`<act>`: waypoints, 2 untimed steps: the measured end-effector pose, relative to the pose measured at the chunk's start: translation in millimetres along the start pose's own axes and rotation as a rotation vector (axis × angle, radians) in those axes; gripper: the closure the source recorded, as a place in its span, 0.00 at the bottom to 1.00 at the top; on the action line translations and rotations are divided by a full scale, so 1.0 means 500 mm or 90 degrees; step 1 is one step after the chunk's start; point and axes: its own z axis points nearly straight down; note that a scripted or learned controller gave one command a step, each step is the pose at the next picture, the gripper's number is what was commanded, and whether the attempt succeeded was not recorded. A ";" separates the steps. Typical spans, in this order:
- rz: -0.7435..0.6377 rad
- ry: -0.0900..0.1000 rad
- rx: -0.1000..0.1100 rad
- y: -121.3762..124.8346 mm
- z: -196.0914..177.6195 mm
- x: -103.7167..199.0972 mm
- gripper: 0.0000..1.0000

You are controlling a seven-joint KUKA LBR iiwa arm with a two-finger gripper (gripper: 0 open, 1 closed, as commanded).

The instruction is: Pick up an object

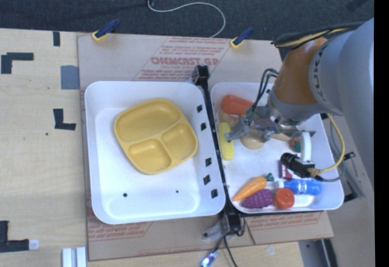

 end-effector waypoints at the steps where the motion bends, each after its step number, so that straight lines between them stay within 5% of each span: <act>1: -0.004 0.000 -0.008 -0.097 -0.163 0.188 0.00; 2: -0.001 -0.001 -0.003 -0.209 -0.152 0.294 0.00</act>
